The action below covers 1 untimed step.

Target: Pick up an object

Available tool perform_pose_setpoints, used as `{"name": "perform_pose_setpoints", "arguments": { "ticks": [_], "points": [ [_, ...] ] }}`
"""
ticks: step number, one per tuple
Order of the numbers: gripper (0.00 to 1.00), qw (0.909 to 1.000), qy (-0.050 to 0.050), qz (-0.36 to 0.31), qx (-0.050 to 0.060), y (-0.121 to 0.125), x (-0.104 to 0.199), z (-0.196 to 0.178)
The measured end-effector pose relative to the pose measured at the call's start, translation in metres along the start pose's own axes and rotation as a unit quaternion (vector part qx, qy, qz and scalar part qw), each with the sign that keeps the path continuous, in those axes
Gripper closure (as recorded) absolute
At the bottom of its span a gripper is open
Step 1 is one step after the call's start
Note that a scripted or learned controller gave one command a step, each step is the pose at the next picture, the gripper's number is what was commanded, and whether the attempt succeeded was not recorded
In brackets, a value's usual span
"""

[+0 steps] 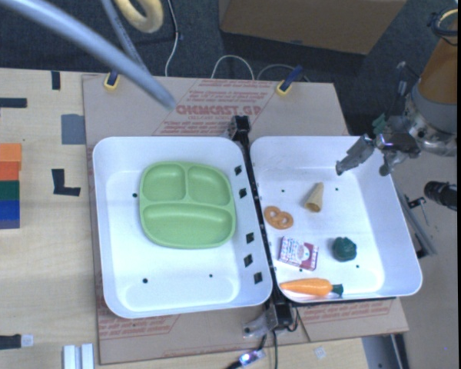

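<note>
The gripper (366,157) is hovering spread wide and holding nothing over the right bin (392,229), near its far right rim. The ice-cream cone (315,197) is lying just below-left of it, well apart from the pretzel (277,218). Descending squarely over the cone is looking wisest, clear of the walls.

Cardboard box (315,6) on dark carpet (31,41)
</note>
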State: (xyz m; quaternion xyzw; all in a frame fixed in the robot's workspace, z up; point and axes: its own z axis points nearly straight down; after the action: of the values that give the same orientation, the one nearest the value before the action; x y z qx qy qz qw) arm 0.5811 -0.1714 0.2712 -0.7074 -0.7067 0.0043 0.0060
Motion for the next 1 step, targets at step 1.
{"name": "perform_pose_setpoints", "arguments": {
  "ticks": [1],
  "points": [
    [0.00,1.0000,-0.001,-0.002,-0.005,0.0017,0.0005,-0.0053]
  ]
}}
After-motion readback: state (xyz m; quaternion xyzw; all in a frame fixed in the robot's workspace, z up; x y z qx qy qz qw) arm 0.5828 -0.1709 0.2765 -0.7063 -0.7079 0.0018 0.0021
